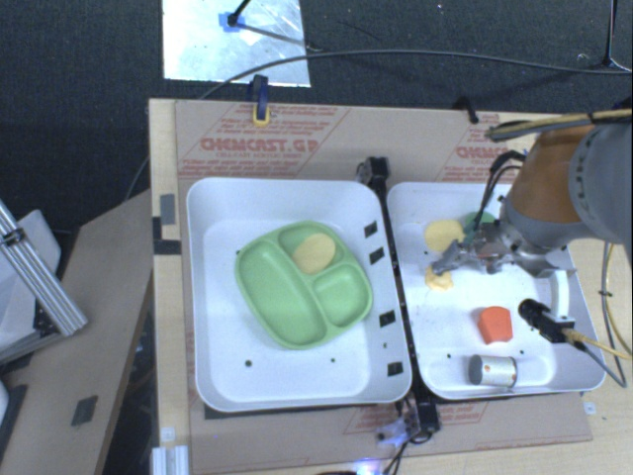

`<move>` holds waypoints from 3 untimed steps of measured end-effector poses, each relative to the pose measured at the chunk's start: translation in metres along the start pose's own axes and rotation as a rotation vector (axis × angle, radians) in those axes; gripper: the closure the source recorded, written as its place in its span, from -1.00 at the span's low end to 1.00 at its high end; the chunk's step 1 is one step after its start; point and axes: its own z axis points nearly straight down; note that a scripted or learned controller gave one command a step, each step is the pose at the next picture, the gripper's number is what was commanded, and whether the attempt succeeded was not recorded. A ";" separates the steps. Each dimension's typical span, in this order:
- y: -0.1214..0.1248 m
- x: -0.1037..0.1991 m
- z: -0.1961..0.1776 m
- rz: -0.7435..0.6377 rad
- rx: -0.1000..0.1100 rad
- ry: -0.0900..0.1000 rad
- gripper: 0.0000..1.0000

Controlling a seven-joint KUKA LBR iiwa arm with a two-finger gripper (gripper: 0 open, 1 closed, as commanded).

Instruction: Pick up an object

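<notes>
Camera view from above puts the small yellow piece (438,281) in the right bin (564,364), close to that bin's 9 o'clock wall. The gripper (447,261) hangs right at the piece's 12 o'clock. It is too small and blurred here to tell whether it touches the piece, and I cannot tell whether it is spread or closed. The grey arm (584,191) with its orange band reaches in from 3 o'clock. The right bin holds five things. The small yellow piece is one. One round yellow lump (442,233) lies at its 12 o'clock, beyond the gripper. One green thing (473,222), mostly hidden by the wrist, lies at its 1 o'clock. One orange block (496,325) sits at its 4 o'clock, apart from it. One grey cylinder (493,369) lies on its side at its 5 o'clock, near the bin's 6 o'clock wall. At 9 o'clock stands the left bin (213,295), the second of the two. It holds one green plate (287,305) with three compartments, and one pale yellow lump (315,252) lies in the plate's 1 o'clock compartment. That makes three yellow things in all. Four black tabs (377,256) line the left bin's 3 o'clock wall. Both bins rest on a brown board (326,137) printed in red. "CHEMCAST GP" reads clearly at its 11 o'clock, while the print at 1 o'clock and along 6 o'clock is too broken to read. One blue clamp (259,95) grips the board's 12 o'clock edge, and one silvery sheet (198,28) lies on the dark floor beyond.
</notes>
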 end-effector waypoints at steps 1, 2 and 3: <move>0.003 0.000 -0.014 -0.001 -0.009 -0.001 1.00; 0.004 0.000 -0.079 -0.004 -0.004 -0.003 1.00; 0.010 -0.009 -0.139 -0.004 -0.005 -0.004 1.00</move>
